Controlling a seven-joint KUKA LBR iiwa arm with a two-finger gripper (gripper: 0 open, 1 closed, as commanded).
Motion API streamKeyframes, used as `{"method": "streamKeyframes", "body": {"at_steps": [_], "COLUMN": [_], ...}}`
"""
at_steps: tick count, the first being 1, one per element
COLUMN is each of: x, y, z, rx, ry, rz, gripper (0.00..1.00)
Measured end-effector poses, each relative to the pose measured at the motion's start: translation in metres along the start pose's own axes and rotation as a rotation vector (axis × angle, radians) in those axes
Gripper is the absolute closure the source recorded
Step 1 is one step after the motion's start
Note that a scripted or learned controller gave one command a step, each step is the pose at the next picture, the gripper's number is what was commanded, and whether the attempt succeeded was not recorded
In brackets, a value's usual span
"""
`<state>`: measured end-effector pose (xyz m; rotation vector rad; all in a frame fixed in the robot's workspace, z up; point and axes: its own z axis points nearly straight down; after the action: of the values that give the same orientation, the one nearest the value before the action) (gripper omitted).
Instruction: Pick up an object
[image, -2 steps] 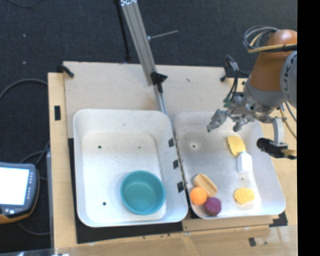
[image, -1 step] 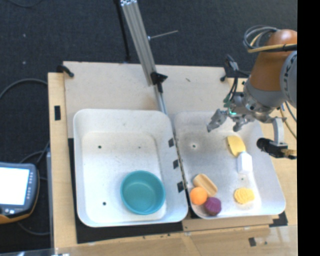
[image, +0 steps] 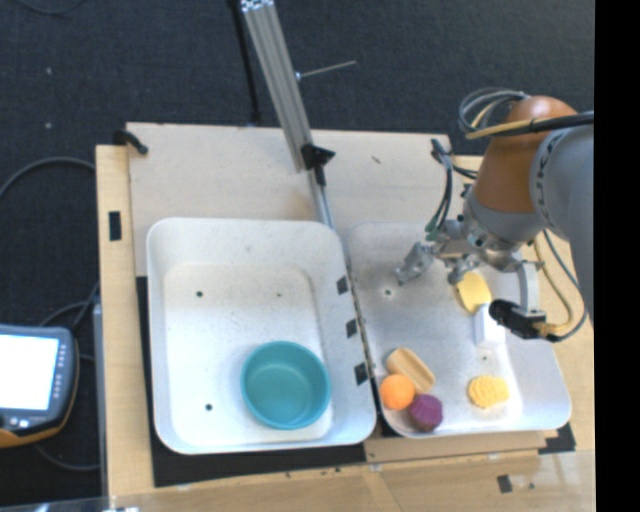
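The arm's wrist hides the jaws (image: 478, 268); their state cannot be told.

A robotics lab, by the look of it. A plywood bench (image: 200, 180) stands on dark carpet (image: 100, 60). A teach pendant (image: 30, 385) lies beside cables (image: 30, 200).

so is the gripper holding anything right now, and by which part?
Cannot be told. The gripper hangs over the right bin with a yellow block just beside it, but the view does not show the block between its fingers.
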<state>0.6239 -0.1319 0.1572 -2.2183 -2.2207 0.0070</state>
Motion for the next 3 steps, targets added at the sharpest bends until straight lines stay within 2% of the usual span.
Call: {"method": "streamKeyframes", "body": {"at_steps": [1,2,3], "x": [-0.001,-0.002,-0.008], "y": [-0.001,0.001,0.010], "z": [0.053,0.038,-0.023], "rx": [-0.001,-0.009,-0.013], "ry": [0.000,0.000,-0.001], "rz": [0.003,0.006,0.001], "gripper": [0.00,1.00,1.00]}}
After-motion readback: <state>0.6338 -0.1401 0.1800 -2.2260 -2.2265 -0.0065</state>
